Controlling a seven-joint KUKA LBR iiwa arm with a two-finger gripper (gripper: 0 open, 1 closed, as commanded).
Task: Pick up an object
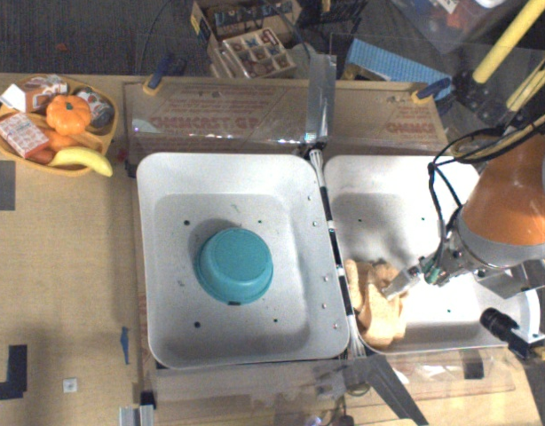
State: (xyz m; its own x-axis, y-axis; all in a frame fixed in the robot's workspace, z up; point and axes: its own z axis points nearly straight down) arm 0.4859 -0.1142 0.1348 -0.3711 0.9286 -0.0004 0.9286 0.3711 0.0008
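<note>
A teal bowl [235, 265] lies upside down in the middle of the left bin [166, 185]. Tan, toast-like pieces [382, 319] lie in the near left corner of the right bin [379, 180]. My gripper [395, 284] reaches in from the right and hangs right over those pieces, low in the bin. The grey arm with its orange band [512, 207] covers the right side of that bin. From this angle the fingertips blend with the tan pieces, so their spacing is unclear.
A yellow dish [15, 145] with a small pumpkin, a banana and boxes sits at the far left of the bench. A clear wall [228, 114] stands behind both bins. Black cables [441, 193] loop above the right bin.
</note>
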